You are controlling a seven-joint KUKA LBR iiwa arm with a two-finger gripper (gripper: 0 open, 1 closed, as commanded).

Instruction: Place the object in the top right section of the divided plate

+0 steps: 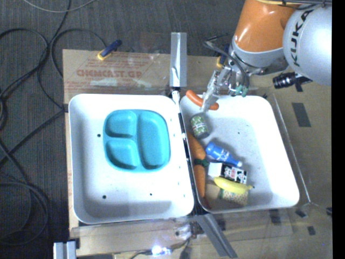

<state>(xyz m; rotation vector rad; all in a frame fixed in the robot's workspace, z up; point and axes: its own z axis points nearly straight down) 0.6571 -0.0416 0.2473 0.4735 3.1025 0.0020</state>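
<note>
The gripper (206, 102), fingers' state unclear, hangs over the right bin's (269, 117) top-left corner; divided plate (137, 139) lies to its left.

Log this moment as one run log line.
gripper: over right bin, near hot dog | divided plate: left bin, no object placed

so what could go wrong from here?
1. The gripper sits at the right bin's top left corner by the orange hot dog on the rim; a grab could knock it out.
2. The green can lies close below and may get bumped.
3. The blue divided plate is in the other bin, so a weak grasp could drop mid-carry.
</note>
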